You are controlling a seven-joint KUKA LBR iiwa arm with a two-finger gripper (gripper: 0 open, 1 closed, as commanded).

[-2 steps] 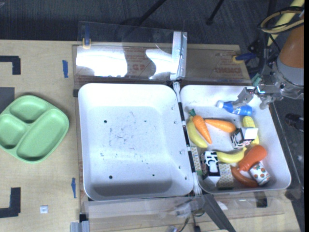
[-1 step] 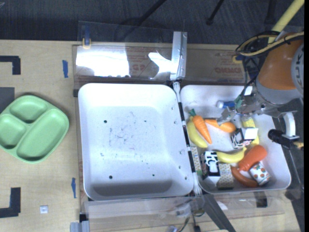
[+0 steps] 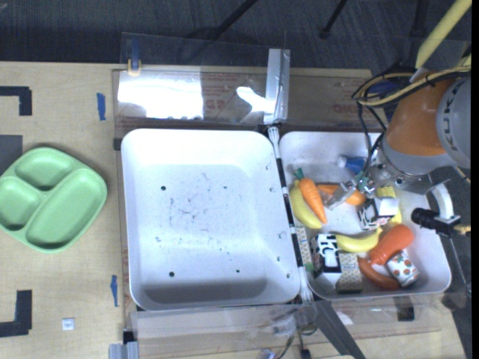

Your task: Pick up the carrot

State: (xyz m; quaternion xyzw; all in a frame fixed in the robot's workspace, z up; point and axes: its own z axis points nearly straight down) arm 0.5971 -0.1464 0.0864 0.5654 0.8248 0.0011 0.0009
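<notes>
Where end effector [image 3: 358, 188] hovers — carrot [image 3: 310, 198] beside

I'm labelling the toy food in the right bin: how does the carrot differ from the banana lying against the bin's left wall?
The carrot is orange with a green top; the banana is yellow. The carrot is straight and tapers to a point; the banana is curved. The carrot lies on top, resting across the banana, which sits beneath it against the divider. Both lie roughly lengthwise along the right bin's left side, apart from the tool.
</notes>
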